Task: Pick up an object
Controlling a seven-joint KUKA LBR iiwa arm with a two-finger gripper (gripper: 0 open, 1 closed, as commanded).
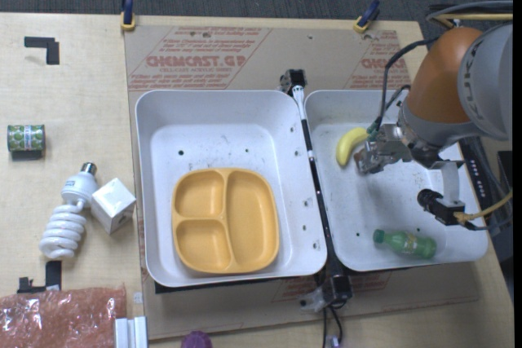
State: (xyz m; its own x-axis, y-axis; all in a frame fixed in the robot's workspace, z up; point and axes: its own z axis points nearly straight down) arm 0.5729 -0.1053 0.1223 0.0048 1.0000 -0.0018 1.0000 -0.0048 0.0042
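So the hand (pixel 371 156) is down inside the right bin (pixel 457 250), and the banana (pixel 351 144) is sitting just beside it, on the side toward the divider (pixel 308 155) between the two bins. That's the relation that matters here: the banana lies from the hand toward the left bin (pixel 155 175), close enough that they look like they're touching or nearly so, but I honestly can't say the hand has it. The wrist and cabling crowd that spot, so how far the hand is spread, and whether anything is in it, I can't tell.

The banana's long axis runs slantwise, one end up by the far wall of the right bin, the other end curving down toward the hand. There's only the one arm, reaching in past the right bin's outer rim.

What's in the bins: the right bin also has a green bottle (pixel 404 242) lying on its side near its front wall, well apart from the hand. The left bin has a yellow tray (pixel 226 219) with three compartments, nothing in them.

My guess is the banana is the target, being so much nearer than the bottle.
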